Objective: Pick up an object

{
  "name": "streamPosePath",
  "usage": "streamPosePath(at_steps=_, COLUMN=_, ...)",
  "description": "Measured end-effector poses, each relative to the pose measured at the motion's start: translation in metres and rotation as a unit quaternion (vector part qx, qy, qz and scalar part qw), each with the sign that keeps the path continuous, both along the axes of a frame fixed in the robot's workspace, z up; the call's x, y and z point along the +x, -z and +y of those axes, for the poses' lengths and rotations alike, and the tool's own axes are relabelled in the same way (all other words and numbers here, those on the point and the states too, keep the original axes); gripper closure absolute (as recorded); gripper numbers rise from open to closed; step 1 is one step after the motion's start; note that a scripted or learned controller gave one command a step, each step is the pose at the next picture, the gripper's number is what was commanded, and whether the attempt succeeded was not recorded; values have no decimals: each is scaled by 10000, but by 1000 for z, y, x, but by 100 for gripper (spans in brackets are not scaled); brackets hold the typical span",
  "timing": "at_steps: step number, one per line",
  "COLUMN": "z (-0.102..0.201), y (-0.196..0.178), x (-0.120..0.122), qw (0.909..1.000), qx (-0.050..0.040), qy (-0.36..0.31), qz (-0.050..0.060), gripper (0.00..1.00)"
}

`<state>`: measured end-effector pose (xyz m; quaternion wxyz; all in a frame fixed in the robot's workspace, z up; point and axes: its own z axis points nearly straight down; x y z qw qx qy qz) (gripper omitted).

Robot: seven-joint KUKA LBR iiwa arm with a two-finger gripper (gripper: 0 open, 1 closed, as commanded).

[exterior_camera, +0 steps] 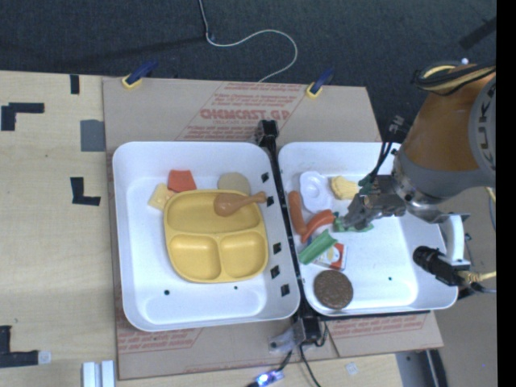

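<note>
Over the right bin (403,293), I see my end effector (357,216) at three o'clock from the sausage (297,211), grip state unclear.

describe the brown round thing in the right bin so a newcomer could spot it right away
Start at the right bin, the one the arm reaches into, and look to its front edge near the divider between the bins. The brown disc lies flat there, just below the green piece. It is the one dark, round, flat item among the brighter, elongated pieces.
</note>
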<state>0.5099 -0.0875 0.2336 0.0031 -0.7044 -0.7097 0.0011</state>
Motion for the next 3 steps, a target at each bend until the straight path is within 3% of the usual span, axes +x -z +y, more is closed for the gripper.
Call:
streamPosePath(at_steps=2, z=99, y=-3, x=2, qw=10000, qx=-10, qy=4, qz=5, gripper=100)
streamPosePath(at_steps=3, z=151, y=14, x=-5, qw=10000, qx=-15, qy=6, qz=17, gripper=100)
